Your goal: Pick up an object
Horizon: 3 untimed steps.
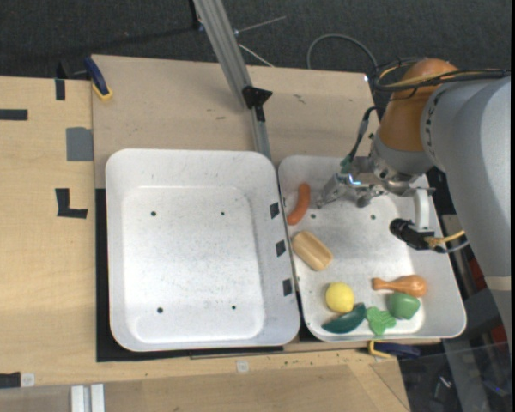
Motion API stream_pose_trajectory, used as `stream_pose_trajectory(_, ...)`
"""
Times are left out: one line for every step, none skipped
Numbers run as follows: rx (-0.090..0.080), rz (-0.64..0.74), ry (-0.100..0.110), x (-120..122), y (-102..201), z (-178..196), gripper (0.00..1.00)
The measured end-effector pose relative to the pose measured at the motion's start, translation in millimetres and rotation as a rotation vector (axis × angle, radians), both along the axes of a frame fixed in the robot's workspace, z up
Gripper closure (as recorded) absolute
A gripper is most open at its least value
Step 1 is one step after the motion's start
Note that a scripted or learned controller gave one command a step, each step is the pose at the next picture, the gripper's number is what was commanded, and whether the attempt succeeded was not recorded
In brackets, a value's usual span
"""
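Nearest me, along the near wall of the right bin (451, 316), I saw a dark green piece (345, 321) and a lighter green piece (393, 312) lying beside a yellow ball (340, 297), with an orange drumstick-shaped toy (401, 286) just beyond them; further in lay a tan bread-like block (311, 251); beyond that, by the bin's left wall, an orange sausage (299, 203) rested with its long axis running near to far, tilted slightly. The left bin (120, 230) sat alongside on the desk (34, 230). At the far end of the right bin I had the end effector (354, 189) low over the floor; I could not tell how its jaws stood, and I saw nothing between them. The sausage lay just to its left, the closest candidate; I judged a short leftward shift would bring it over that piece.
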State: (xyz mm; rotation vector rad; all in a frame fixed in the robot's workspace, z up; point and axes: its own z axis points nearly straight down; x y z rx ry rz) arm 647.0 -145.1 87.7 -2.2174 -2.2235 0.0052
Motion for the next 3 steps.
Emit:
stream_pose_trajectory(0.0,0.002,0.0,0,1,11,1.0)
stream_pose_trajectory(0.001,-0.001,-0.008,-6,7,68,1.0)
stream_pose_trajectory(0.0,-0.001,-0.008,-5,7,121,1.0)
